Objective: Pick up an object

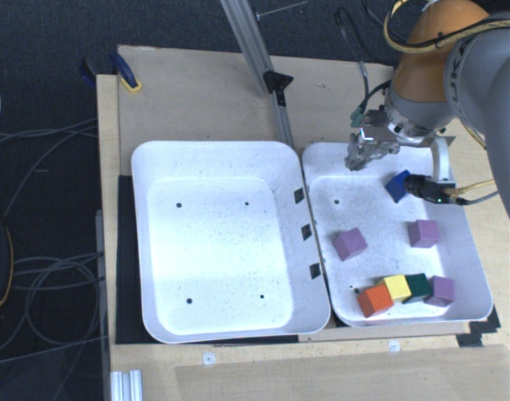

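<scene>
My gripper [358, 159] hangs over the far left part of the right bin [339, 303], fingers pointing down, with nothing seen between them. A blue block [397, 185] lies just to its right near the bin's far wall. Two purple blocks sit mid-bin, one [349, 243] toward the left and one [423, 233] toward the right. Along the near wall stand an orange block [375, 300], a yellow block [397, 287], a green block [418, 286] and a third purple block [442, 290], close together.
The left bin [146, 224] sits beside the right one, joined by black clips [306, 230]. A slanted metal pole [253, 48] rises behind the bins. Cables [456, 192] trail from the wrist over the right bin's far right corner.
</scene>
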`<state>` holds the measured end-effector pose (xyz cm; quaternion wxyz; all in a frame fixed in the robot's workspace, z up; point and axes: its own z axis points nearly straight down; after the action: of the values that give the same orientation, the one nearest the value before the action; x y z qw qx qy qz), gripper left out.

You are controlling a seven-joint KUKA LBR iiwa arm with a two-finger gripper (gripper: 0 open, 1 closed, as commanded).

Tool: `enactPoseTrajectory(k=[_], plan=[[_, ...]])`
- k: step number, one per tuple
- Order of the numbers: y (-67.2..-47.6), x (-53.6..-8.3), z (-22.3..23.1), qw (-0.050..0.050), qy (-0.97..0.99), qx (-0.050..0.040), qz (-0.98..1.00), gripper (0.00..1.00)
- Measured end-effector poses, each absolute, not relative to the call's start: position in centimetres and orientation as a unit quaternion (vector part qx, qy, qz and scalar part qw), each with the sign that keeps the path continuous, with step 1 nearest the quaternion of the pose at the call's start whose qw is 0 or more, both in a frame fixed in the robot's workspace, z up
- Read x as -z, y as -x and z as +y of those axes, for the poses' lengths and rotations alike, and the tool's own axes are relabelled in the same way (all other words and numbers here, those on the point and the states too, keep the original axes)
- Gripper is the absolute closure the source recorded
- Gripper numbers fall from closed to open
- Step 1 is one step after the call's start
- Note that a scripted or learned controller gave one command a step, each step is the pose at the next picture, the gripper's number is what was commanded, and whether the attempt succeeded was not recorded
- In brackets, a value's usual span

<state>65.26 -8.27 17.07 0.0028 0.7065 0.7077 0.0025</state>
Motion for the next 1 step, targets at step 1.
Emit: enactPoseTrajectory(k=[1], plan=[[-65.38, -21.93, -7.36, 0.003, -0.706, -0.0027, 0.708, 1.0]])
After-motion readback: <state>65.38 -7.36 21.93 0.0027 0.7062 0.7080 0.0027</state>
